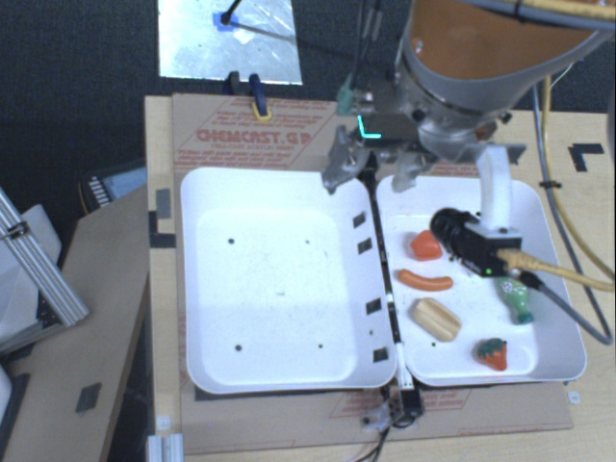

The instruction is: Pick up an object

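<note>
Item: gripper [371, 173], fingers spread and holding nothing, hanging over the divider at the bins' far edge; candidates in right bin [563, 345]: tomato [425, 246], sausage [424, 280], bun [436, 318], strawberry [492, 353]; advised: centre over one isolated piece, descend straight, then pinch.

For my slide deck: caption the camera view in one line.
KUKA arm's gripper above the divider between two white bins; the right bin holds a sausage, bread roll and strawberry.
</note>
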Robot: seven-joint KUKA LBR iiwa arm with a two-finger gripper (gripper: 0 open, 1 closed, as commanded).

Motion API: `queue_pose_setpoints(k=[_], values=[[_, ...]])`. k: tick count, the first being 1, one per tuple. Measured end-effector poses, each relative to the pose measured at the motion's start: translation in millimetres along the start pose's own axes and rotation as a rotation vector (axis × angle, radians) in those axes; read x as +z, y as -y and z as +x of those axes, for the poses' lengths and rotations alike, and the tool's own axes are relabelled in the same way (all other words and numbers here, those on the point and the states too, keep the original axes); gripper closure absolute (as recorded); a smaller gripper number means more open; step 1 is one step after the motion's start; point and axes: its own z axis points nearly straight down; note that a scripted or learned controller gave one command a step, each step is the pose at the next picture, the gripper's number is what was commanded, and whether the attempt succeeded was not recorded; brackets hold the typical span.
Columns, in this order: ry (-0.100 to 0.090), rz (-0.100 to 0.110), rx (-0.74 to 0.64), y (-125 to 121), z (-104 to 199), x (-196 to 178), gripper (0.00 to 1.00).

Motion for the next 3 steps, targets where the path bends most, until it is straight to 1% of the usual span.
queue_pose_setpoints(k=[1,2,3], values=[[-0.001,-0.003,-0.003,-1,0,-11,1.00],[-0.001,-0.002,-0.004,-1,0,-11,0.00],[-0.002,-0.005,-0.007,-1,0,-22,1.00]])
